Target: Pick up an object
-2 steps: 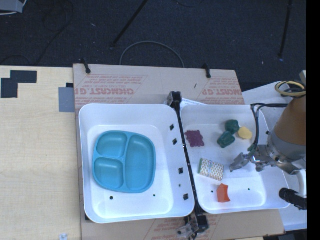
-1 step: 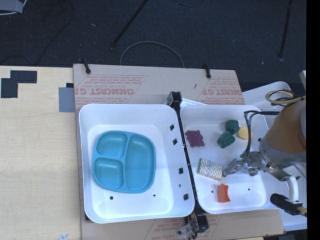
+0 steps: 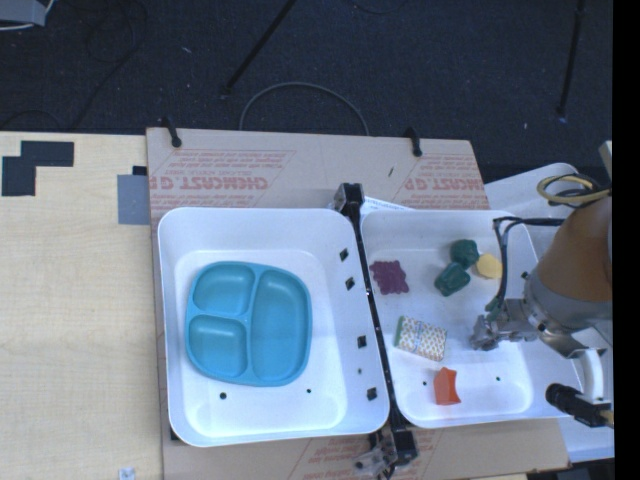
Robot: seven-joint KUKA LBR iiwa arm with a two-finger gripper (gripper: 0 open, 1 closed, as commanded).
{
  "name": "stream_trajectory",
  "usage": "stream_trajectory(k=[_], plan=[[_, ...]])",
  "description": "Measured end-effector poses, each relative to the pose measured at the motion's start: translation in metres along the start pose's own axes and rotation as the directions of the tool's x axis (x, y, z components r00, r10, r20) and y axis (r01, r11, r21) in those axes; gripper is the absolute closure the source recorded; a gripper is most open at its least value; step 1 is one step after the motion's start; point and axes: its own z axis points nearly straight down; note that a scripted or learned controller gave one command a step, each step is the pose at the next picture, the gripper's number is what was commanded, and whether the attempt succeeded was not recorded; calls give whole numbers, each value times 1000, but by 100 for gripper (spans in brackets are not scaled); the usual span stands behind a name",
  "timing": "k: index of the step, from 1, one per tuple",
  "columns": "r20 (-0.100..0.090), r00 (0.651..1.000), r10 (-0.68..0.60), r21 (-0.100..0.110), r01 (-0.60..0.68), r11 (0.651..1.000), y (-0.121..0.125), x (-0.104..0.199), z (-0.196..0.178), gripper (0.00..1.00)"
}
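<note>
Two bins side by side on cardboard sheet point(image 3: 300, 173). Left bin point(image 3: 200, 233) holds divided plate point(image 3: 248, 323), sitting left of centre. Right bin point(image 3: 420, 228) holds scattered items: spiky toy point(image 3: 389, 276) near divider, patterned packet point(image 3: 420, 338) in front of it, small wedge block point(image 3: 446, 386) nearest front edge. Two lumpy pieces point(image 3: 457, 266) further back, round ball point(image 3: 489, 265) touching them on right. Gripper point(image 3: 488, 330) over right bin's right side, right of packet, apart from items. Arm enters from right.

The arm point(image 3: 580, 268) reaches in from the right, its tool point(image 3: 487, 333) pointing low and leftward.
</note>
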Motion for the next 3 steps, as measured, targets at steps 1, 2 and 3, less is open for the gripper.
stream_trajectory(k=[1,2,3], plan=[[1,1000,-6,-2,6,1000,2,2,-42,100],[2,1000,-6,-4,6,1000,5,2,-105,100],[2,1000,-7,-3,7,1000,6,2,-144,100]])
